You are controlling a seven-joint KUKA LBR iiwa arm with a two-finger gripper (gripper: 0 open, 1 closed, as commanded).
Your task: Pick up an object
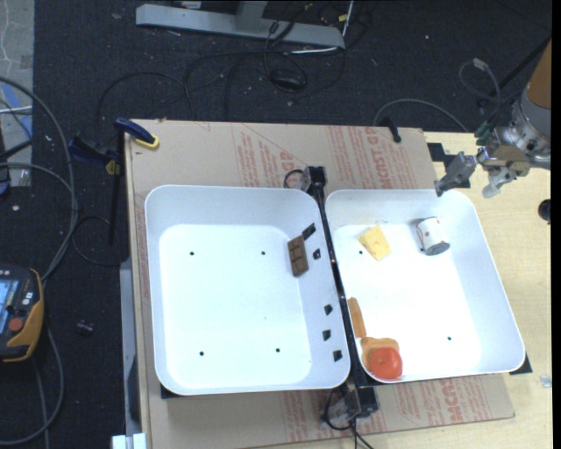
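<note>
My gripper hangs over the bench just beyond the far right corner of the right bin, open, with nothing between its fingers. The right bin holds a yellow block and a small white cylinder with a red mark near its far side. A red ball on an orange piece lies at its near left corner, below an orange stick. The white cylinder lies closest to the gripper, a little below and left of it. In the left bin a brown bar rests by the right wall.
Both bins sit on a brown cardboard sheet. Small black clips line the seam between the bins. Cables and a grey bar lie on the dark floor beyond. A yellow-handled tool sits at the cardboard's far left corner.
</note>
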